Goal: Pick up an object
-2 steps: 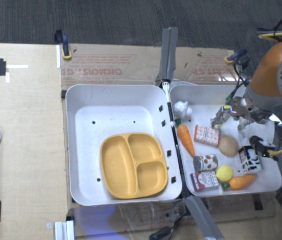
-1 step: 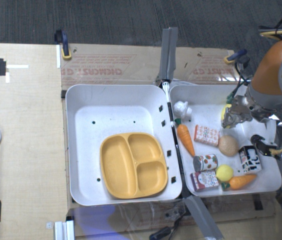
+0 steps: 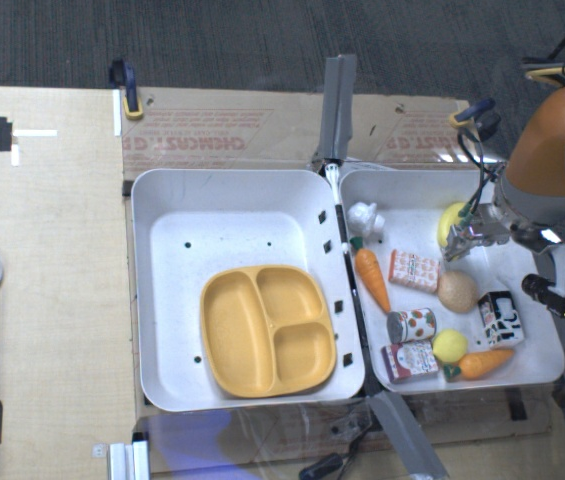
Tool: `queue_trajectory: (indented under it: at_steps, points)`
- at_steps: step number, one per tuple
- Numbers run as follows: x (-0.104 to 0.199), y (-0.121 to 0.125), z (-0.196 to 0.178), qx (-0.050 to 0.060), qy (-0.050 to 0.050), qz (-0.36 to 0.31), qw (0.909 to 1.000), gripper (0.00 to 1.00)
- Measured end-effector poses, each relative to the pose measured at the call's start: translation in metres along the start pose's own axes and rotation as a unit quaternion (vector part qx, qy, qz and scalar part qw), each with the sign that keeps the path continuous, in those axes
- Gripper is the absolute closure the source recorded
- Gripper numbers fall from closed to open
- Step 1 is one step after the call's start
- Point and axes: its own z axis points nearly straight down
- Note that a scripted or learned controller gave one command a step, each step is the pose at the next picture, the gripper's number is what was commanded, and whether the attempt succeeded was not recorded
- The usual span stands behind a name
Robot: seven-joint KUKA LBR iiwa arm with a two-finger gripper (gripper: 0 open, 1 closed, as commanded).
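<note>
The right bin (image 3: 532, 373) holds several small items. A yellow fruit (image 3: 449, 222) lies near its back, and my gripper (image 3: 465, 238) hangs over that fruit's right side, reaching in from the right. Below it sit a pink carton (image 3: 413, 270) and a tan round ball (image 3: 457, 291). An orange carrot (image 3: 371, 278) lies by the left wall, with a white object (image 3: 363, 218) above it. Toward the front are a small can (image 3: 410, 325), a red box (image 3: 408, 362), a lemon (image 3: 449, 346), a second carrot (image 3: 484, 363) and a black-and-white carton (image 3: 499, 318).
The left bin (image 3: 162, 268) holds a yellow divided plate (image 3: 267, 330). A grey divider post (image 3: 337, 108) rises between the bins at the back. The arm's orange band (image 3: 552, 148) and grey wrist cover the right bin's back right corner.
</note>
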Motion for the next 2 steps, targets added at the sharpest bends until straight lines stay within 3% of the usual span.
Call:
queue_trajectory:
  at_steps: [1,2]
  points:
    - [-0.001,0.0,-0.007,0.001,0.001,0.001,1.0,1.0]
    - [0.023,-0.015,-0.049,-0.001,0.0,0.003,1.0,1.0]
